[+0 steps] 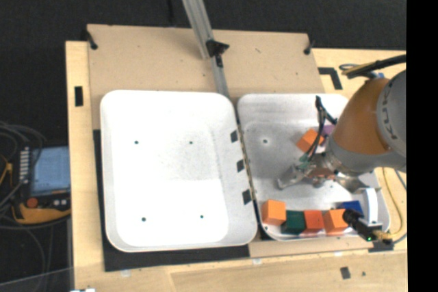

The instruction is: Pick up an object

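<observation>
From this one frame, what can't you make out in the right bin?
- Gripper: small and blurred in the camera view; finger state unreadable.
- Orange block: partly hidden by the arm.
- Blue object: mostly covered by the arm; shape unclear.
- Right bin: right side hidden under the arm.

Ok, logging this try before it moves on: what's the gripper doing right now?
Gripper: low in the right bin, open, nothing between its fingers.

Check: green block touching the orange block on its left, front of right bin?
Touching. Camera view shows the green block butted against the orange block, no bin floor visible between them.
</observation>
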Motion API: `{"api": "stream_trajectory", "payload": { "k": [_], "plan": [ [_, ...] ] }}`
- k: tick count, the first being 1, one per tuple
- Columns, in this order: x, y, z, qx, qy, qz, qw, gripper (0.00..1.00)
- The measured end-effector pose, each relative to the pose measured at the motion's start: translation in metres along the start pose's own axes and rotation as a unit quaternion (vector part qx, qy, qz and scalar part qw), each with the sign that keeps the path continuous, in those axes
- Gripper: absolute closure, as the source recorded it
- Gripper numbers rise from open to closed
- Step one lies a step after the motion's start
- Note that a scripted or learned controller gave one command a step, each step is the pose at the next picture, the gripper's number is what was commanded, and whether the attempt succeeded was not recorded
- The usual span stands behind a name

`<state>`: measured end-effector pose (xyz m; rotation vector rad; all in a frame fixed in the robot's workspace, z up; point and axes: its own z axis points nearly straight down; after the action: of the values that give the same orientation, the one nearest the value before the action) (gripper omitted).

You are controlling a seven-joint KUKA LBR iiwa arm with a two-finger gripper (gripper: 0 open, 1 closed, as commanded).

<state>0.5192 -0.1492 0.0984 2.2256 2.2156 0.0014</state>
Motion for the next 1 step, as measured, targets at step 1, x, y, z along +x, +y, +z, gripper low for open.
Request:
{"api": "stream_trajectory", "payload": {
  "k": [1],
  "plan": [
    [-0.0005, 0.0012, -0.0111, -0.002, 0.001, 0.005, 1.0, 1.0]
  ]
}}
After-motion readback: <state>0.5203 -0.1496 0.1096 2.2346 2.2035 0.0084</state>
